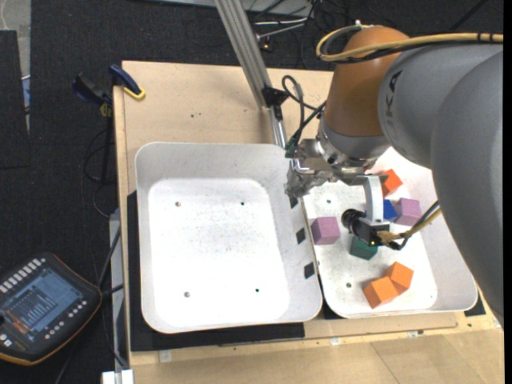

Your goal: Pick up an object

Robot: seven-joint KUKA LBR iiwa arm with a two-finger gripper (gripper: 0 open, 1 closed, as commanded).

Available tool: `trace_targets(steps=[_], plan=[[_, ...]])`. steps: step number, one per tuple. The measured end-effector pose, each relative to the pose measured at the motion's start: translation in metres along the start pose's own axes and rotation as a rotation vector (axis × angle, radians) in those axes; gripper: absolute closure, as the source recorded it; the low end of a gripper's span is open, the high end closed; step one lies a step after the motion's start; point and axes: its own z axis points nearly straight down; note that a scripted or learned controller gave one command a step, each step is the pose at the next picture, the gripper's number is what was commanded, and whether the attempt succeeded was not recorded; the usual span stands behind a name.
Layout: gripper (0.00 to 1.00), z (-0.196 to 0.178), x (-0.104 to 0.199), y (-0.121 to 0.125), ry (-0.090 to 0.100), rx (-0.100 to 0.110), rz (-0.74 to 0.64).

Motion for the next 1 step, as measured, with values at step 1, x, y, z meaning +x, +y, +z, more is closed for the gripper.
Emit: trace_targets(steps=[1], plan=[[1.00, -0.0146, 0.0475, 0.0332, 0.000, -0.003, 0.002]])
